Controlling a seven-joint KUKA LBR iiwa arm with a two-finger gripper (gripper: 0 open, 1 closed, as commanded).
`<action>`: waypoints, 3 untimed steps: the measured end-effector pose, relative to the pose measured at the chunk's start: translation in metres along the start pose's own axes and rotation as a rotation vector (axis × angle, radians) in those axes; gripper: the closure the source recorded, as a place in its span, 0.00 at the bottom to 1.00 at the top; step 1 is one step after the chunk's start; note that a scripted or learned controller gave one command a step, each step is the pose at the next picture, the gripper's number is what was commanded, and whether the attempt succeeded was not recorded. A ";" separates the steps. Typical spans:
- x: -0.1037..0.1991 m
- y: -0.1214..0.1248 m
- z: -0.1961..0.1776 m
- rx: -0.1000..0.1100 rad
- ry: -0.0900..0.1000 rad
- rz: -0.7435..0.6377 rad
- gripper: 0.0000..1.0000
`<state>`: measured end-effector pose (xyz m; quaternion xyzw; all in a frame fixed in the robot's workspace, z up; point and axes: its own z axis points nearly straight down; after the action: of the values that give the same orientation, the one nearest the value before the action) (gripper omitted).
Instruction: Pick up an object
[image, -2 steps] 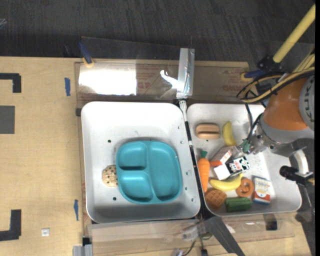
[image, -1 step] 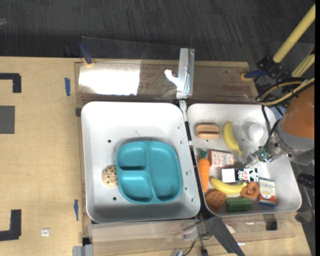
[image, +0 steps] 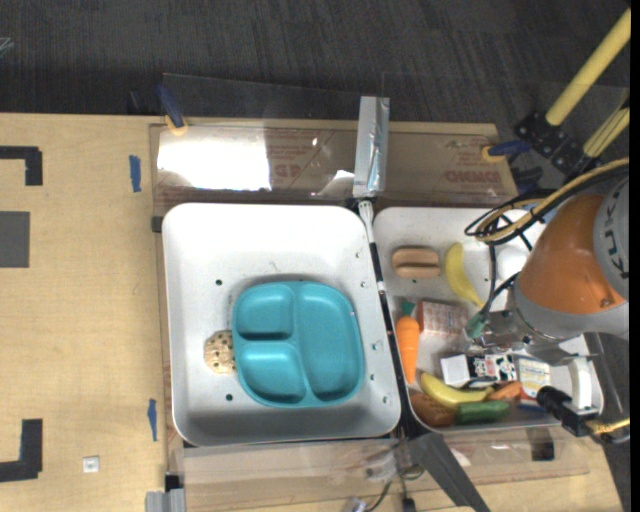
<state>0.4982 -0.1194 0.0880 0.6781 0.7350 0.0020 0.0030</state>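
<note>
Working in the right bin (image: 430, 218), with the pincer (image: 478, 366) low over its near half, just above the near banana (image: 452, 390) and right of the carrot (image: 407, 345). Cannot tell whether set wide or narrow; too cluttered there to judge, and nothing seen gripped. Probably lining up on that banana, the likeliest object to pick, lying along the near wall with a green vegetable (image: 482, 410) at its right end.

To do it well:
- Come straight down across the banana's middle, square to its length.
- Keep clear of the green vegetable and the carrot, so as not to pinch two things at once.
- Close firmly before rising, then lift straight up, clear of the bin wall.

Hard to read:
- Right side of the right bin covered by the arm (image: 570, 270); no telling what lies beneath.
- Printed packet (image: 440, 320) partly covered at its near edge.
- Something reddish-brown in the near left corner, tucked under the banana; not identifiable.
- Contact between pincer and banana impossible to confirm.

Well apart in the left bin (image: 200, 240): teal tray (image: 297, 342), cookie (image: 219, 350) just beside its left edge.
</note>
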 end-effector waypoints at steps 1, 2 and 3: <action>0.066 0.004 -0.098 0.003 0.002 -0.126 1.00; 0.065 0.003 -0.096 0.006 0.002 -0.125 0.00; 0.005 0.011 -0.040 0.012 0.003 -0.095 0.00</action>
<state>0.5080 -0.1138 0.1283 0.6426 0.7662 -0.0015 -0.0018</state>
